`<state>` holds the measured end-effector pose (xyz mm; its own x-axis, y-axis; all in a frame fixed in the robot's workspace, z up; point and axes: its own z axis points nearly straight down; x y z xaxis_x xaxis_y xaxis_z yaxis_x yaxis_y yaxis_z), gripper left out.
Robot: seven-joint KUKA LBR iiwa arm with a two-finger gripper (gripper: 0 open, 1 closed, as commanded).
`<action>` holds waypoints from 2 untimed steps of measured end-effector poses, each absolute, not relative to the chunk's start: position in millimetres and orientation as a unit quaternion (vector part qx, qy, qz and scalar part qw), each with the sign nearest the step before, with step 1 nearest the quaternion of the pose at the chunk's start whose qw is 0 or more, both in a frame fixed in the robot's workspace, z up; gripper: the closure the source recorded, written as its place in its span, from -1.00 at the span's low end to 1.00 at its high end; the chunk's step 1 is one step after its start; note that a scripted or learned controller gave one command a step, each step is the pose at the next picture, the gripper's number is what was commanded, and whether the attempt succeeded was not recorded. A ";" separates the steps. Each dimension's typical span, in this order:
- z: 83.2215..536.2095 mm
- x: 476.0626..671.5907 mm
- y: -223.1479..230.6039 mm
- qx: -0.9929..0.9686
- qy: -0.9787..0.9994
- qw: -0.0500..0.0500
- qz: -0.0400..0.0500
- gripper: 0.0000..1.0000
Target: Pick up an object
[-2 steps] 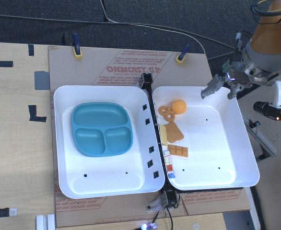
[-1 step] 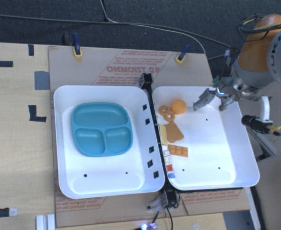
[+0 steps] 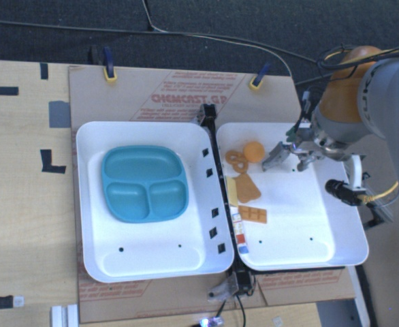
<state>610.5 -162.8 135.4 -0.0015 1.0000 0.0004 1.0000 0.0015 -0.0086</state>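
Observation:
In the right bin (image 3: 322, 240), several small food toys lie near its left wall: an orange ball (image 3: 254, 151), a pretzel (image 3: 236, 160), a tan wedge (image 3: 246, 189), a yellow strip (image 3: 231, 191) and an orange waffle piece (image 3: 252, 215). My gripper (image 3: 288, 157) hovers over the right bin's upper middle, just right of the orange ball. Its fingers are spread apart with nothing between them.
The left bin (image 3: 90, 251) holds a teal divided plate (image 3: 145, 183). A black clip strip (image 3: 215, 182) runs along the seam between the bins. A thin striped stick (image 3: 239, 234) lies by the right bin's left wall. The arm's body (image 3: 363, 101) fills the upper right.

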 end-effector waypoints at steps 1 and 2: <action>83.4 610.6 -162.3 -0.706 -0.708 -0.001 0.001 -1.00; 97.2 611.9 -162.4 -0.706 -0.708 -0.002 0.000 1.00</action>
<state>611.9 -162.4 97.2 -0.0024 1.0000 -0.0034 1.0000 0.0024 0.0033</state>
